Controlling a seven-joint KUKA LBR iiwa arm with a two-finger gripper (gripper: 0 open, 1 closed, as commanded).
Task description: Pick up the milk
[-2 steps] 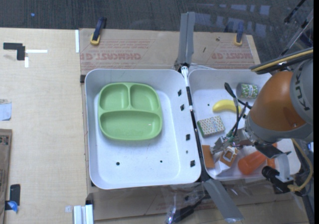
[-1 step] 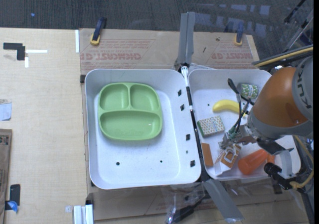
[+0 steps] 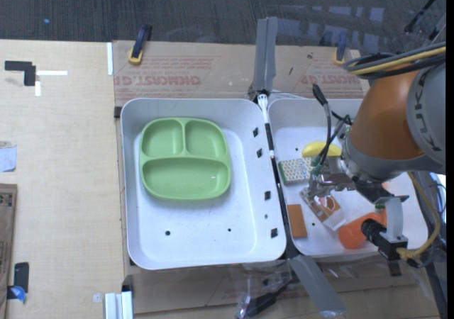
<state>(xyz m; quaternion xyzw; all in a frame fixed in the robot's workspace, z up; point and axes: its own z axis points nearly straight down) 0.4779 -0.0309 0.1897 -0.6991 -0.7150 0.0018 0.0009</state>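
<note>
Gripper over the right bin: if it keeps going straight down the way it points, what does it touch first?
Most likely the small carton, seemingly the milk, lying on the right bin floor right under the gripper. The green sponge lies just to the left. Depth is hard to judge from this slant.

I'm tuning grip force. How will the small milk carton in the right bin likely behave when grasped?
The milk carton looks boxy with flat sides, so it probably won't roll. It seems small and likely light, so a push may slide or spin it. It lies tilted among an orange toy and a brown block, which could get nudged.
</note>
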